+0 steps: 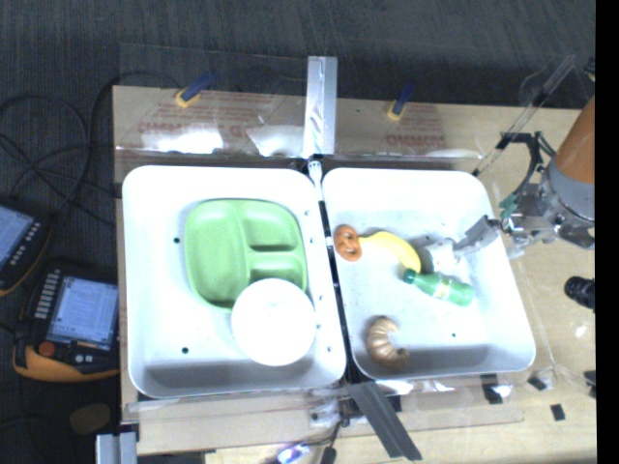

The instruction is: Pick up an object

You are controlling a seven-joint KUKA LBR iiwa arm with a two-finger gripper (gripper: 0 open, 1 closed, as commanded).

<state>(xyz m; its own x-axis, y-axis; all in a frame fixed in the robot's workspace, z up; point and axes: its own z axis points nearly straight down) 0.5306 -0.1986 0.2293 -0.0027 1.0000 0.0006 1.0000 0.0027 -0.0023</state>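
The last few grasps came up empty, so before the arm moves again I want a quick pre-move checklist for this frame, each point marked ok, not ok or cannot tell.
1. Gripper is inside the right bin, above the objects: ok.
2. A target lies close by: the green bottle lies just below the gripper and the banana just to its left: ok.
3. Something is already held between the fingers: cannot tell.
4. Target has free room: the bottle nearly touches the banana: not ok.
5. The croissant and the orange donut lie apart from the gripper: ok.
6. Left bin's green tray and white plate are out of the arm's way: ok.
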